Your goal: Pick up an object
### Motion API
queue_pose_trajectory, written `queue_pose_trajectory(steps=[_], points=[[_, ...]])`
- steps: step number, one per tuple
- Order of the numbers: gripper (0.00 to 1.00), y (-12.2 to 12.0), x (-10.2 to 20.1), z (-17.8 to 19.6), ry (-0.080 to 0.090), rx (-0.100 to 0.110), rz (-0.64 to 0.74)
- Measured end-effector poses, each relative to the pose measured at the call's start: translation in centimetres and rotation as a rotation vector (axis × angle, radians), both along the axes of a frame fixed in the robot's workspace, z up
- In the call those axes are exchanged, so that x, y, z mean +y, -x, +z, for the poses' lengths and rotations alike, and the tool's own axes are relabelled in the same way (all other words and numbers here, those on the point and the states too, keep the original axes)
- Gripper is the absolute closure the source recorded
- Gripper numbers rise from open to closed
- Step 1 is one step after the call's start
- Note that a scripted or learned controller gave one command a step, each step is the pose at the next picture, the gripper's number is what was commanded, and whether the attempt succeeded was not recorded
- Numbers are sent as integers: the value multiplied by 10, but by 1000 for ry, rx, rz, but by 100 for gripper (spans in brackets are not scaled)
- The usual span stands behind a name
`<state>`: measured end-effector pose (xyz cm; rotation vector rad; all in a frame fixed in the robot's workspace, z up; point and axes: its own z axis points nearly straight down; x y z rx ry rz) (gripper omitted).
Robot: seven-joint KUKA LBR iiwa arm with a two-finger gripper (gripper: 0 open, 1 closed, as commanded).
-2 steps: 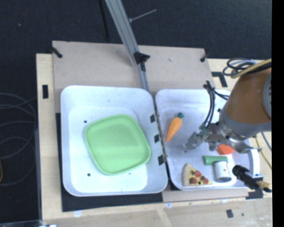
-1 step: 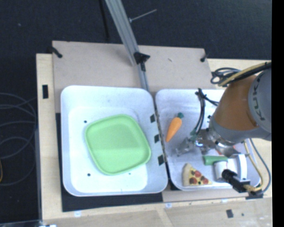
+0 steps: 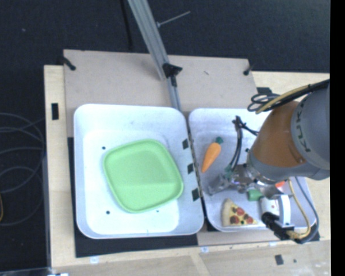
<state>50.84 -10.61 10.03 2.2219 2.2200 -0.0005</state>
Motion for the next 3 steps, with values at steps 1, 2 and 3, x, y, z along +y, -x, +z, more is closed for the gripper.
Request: queue_pose_trajectory(steps=[1, 2, 3], points=[[100, -1, 0, 12, -1, -4, -1], [100, -2, 1, 75, 0, -6, 1], [100, 2, 7, 133, 0, -5, 1]])
